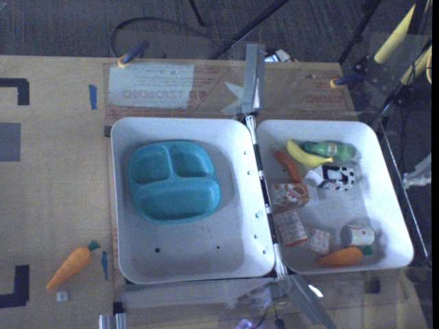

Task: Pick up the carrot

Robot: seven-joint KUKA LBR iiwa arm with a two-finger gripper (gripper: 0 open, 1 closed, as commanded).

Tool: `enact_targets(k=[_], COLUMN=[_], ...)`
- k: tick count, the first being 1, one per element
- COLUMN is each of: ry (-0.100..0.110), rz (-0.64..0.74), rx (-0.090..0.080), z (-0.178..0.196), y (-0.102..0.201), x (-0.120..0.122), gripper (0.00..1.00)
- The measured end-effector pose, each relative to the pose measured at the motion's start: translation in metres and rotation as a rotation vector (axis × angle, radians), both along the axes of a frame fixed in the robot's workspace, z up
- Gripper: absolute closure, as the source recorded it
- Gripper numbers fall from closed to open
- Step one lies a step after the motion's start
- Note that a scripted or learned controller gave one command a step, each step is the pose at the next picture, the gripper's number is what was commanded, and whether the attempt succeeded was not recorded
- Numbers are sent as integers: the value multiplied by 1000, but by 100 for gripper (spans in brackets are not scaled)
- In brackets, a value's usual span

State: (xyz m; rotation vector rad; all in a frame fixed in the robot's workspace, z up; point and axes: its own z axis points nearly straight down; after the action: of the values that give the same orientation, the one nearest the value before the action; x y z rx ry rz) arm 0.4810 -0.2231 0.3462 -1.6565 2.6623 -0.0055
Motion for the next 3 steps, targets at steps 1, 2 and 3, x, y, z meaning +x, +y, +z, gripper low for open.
enact_targets(k=[1, 2, 3], ry=[-6, -5, 5], rz=[-5, -5, 352], rx=[1, 1, 1], z=[11, 11, -31], y=[0, 0, 1], x=[1, 1, 0], gripper=[100, 0, 0])
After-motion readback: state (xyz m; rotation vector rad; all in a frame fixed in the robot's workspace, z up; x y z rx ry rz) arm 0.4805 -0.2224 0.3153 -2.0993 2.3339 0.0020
